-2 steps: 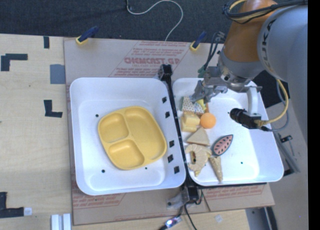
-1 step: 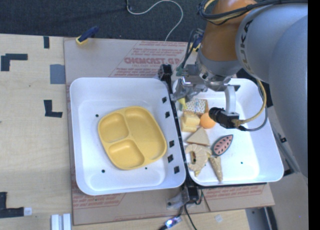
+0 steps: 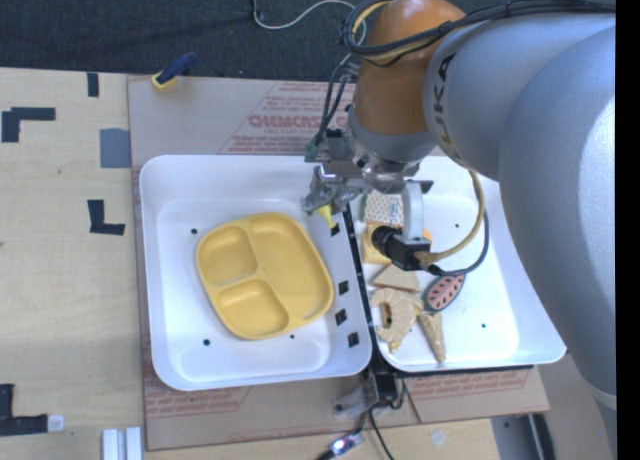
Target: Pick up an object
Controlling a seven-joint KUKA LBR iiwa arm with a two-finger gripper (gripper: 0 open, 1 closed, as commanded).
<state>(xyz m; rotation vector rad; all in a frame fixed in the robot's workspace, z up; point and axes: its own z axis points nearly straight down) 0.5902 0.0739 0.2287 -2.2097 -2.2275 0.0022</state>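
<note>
Hand (image 3: 385, 210) low over right bin (image 3: 500, 328), grip unclear, pale crumpled objects (image 3: 400, 313) below.

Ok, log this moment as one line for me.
arm: over right bin | gripper: low by the divider, among small items | fingers: unclear | yellow tray: left bin, untouched | pick: unconfirmed

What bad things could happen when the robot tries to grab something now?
1. The objects in the right bin lie bunched together near the divider: the red paddle-shaped thing touches the tan pieces. The gripper might nudge several and lift none.
2. The gripper hangs right by the wall between the bins, so it could bump that edge going down.
3. The yellow tray in the left bin is wide and flat, probably hard to pinch.
</note>
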